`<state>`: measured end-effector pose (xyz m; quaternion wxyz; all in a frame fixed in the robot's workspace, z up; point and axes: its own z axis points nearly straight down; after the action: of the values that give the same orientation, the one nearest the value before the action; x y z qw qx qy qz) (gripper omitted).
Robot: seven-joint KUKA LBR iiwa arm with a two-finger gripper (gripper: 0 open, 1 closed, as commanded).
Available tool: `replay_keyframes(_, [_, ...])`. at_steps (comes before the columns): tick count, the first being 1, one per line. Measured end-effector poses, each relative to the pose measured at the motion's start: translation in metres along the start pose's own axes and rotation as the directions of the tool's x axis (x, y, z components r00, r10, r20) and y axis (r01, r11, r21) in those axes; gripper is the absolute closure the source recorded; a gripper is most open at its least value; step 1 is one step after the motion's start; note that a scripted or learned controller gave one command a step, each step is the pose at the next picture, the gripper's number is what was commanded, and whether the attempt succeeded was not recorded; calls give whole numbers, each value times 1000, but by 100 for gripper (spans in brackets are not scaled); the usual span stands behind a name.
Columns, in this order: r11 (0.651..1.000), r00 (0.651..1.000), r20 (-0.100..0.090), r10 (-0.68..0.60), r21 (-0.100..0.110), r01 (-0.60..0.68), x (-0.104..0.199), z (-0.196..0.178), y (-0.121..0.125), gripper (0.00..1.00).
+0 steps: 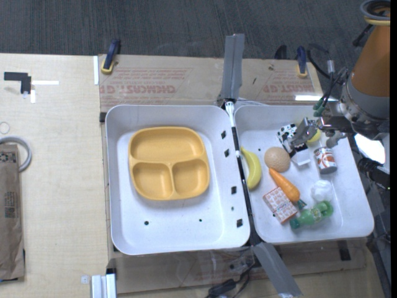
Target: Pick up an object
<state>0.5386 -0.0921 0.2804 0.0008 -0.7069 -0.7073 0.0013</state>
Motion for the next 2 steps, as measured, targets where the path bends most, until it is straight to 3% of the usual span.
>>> replay_keyframes(1, [999,999,-1,-47,0,47,-5,176,-21,0])
replay_keyframes(2, [993,993,0,-122,-2,122,9,37,-32,0])
